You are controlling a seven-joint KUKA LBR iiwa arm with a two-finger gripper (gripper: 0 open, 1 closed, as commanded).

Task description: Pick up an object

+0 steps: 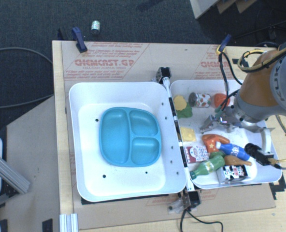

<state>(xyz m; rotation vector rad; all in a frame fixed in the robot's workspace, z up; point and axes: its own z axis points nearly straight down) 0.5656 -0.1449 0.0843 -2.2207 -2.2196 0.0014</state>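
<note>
White bins, two: the left bin point(80, 129) holds one blue divided plate point(130, 136). In the right bin point(273, 175), roughly ten small toys point(215, 151) lie under the gripper point(215, 121).

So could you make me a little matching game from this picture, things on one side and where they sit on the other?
Things:
1. blue divided plate
2. green bottle
3. yellow toy
4. gripper

Places:
A. near front edge of the right bin
B. over the middle of the right bin
C. centre of the left bin
D. far left corner of the right bin

Pairs: 1-C, 2-A, 3-D, 4-B
</note>
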